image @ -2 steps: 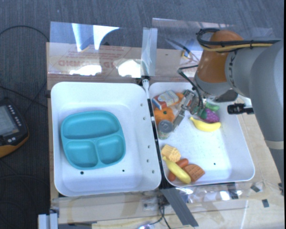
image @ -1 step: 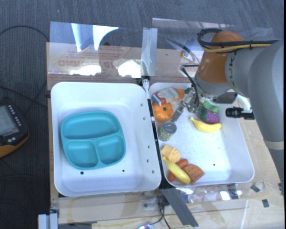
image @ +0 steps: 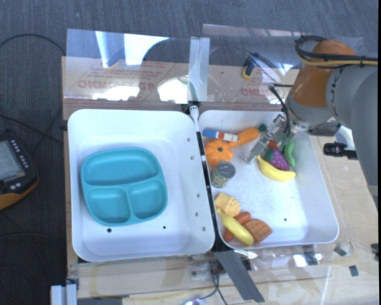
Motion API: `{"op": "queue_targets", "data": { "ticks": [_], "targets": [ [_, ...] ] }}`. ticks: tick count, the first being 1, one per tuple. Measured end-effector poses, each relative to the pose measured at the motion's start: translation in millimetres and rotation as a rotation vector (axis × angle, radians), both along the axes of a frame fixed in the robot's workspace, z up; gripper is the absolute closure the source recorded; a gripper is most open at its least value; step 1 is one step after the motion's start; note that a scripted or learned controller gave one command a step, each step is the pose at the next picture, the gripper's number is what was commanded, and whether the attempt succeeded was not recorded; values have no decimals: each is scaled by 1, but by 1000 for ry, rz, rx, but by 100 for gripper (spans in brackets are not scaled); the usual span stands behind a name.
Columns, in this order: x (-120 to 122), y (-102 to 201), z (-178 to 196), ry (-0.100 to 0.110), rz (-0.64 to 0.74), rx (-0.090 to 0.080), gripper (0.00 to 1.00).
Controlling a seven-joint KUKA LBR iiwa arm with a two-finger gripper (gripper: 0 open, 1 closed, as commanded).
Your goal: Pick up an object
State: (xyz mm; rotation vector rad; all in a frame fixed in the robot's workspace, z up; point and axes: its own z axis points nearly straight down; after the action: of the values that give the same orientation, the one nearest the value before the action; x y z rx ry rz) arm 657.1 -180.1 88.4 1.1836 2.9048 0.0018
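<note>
My gripper point(image: 259, 149) hangs low over the back of the right bin point(image: 305, 202), reaching in from the right under the orange band point(image: 312, 75). Its tip is just right of an orange carrot point(image: 244, 136) and just left of purple grapes point(image: 278, 157), which lie on a yellow banana point(image: 276, 171). A green piece point(image: 291, 151) sits beside the grapes. I see nothing held in the gripper.
Along the right bin's left side lie a small pumpkin point(image: 217, 151), a marker point(image: 218, 134), a grey can point(image: 223, 173), a yellow block point(image: 227, 203), a second banana point(image: 237, 230) and a bread piece point(image: 258, 229). The left bin point(image: 178, 132) holds a teal divided plate point(image: 123, 184).
</note>
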Motion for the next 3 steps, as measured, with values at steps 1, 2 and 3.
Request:
{"op": "queue_targets", "data": {
  "ticks": [1,2,3],
  "targets": [
    [-54,36,1,-4,-84,-1,0],
    [-6,62,0,36,-268,-14,0],
    [-98,-3,18,6,-185,-4,0]
  ]
}}
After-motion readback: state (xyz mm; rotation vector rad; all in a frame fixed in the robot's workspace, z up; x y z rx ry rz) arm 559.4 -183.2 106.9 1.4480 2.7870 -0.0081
